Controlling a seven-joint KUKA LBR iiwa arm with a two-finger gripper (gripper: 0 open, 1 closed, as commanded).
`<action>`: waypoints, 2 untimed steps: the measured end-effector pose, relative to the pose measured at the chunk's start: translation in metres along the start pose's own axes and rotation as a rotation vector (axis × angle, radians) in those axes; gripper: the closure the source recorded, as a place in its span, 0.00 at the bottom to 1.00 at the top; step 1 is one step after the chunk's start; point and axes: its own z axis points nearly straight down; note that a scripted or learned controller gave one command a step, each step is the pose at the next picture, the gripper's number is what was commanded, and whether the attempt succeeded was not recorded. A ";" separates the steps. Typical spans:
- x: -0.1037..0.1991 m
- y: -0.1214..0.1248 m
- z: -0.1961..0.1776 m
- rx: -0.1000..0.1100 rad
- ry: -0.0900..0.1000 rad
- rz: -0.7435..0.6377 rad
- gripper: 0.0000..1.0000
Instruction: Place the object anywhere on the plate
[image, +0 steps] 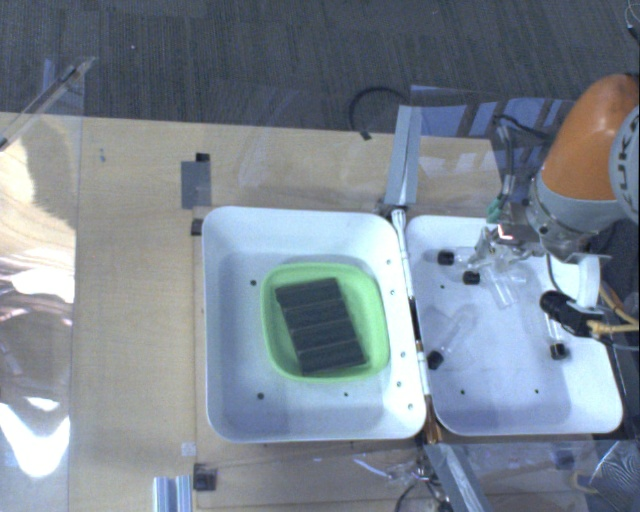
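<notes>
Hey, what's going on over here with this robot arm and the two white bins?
A grey and orange robot arm reaches over the right bin, with its gripper low near that bin's far side. In the left bin sits a green plate with a dark ribbed block already lying on it. By how things lie now, the object is on the plate and the arm is apart from it.

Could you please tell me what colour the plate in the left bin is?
The plate is light green, holding a dark grey ridged block; it shows in the camera view.
</notes>
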 end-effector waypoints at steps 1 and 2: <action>0.039 -0.026 0.022 0.004 0.002 -0.131 1.00; 0.096 -0.050 0.021 0.003 0.003 -0.247 1.00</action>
